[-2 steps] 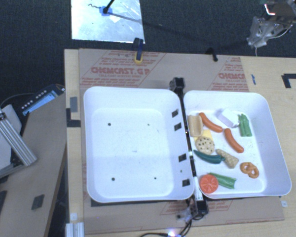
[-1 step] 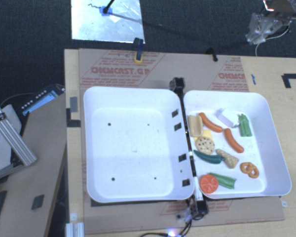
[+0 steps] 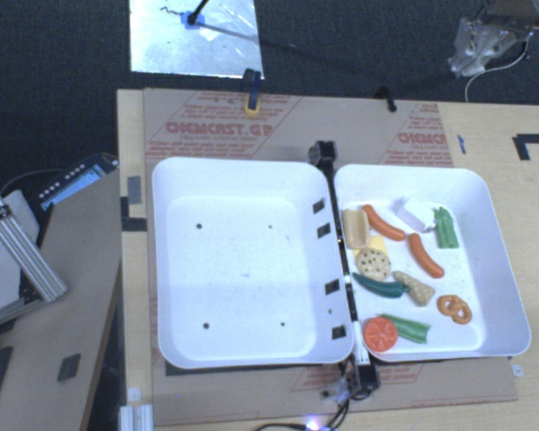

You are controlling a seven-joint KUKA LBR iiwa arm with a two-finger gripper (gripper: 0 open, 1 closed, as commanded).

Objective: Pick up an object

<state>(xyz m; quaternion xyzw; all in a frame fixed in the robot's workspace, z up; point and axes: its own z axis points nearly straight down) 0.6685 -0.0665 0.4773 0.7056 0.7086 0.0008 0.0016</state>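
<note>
**Toy food gathered in the right bin, arm parked high at the far corner**

A dark carpeted floor surrounds the pale wooden worktop (image 3: pixel 135 133), which carries a brown cardboard sheet (image 3: pixel 225 126) with red lettering under two shallow white plastic bins. The right bin (image 3: pixel 499 268) holds all the pickable things. Near its middle lie two orange-red toy sausages, one (image 3: pixel 383 223) slanting toward the far left, the other (image 3: pixel 425 254) just right of it. Beside the first sausage, against the bin's left wall, sits a tan bread-like block (image 3: pixel 355 228), and just below it a round speckled cookie (image 3: pixel 372 262). A dark green pepper-shaped piece (image 3: pixel 378 285) lies under the cookie, touching a beige lumpy piece (image 3: pixel 418 288) to its right. Nearer the front edge are a red tomato-like disc (image 3: pixel 381 333) and a green pod (image 3: pixel 407 328) beside it. A small brown pretzel (image 3: pixel 454 308) rests toward the right, well apart from these. At the far side lie a pale lilac-white block (image 3: pixel 413 214) and a green bundle of bean-like sticks (image 3: pixel 446 227).

The left bin (image 3: pixel 166 268) is joined to the right one along a black hinged divider (image 3: pixel 337 259).

The robot's metallic hand (image 3: pixel 479 48) hangs over the floor beyond the worktop's far right corner, well away from both bins; whether it is clenched or released I cannot tell.
</note>
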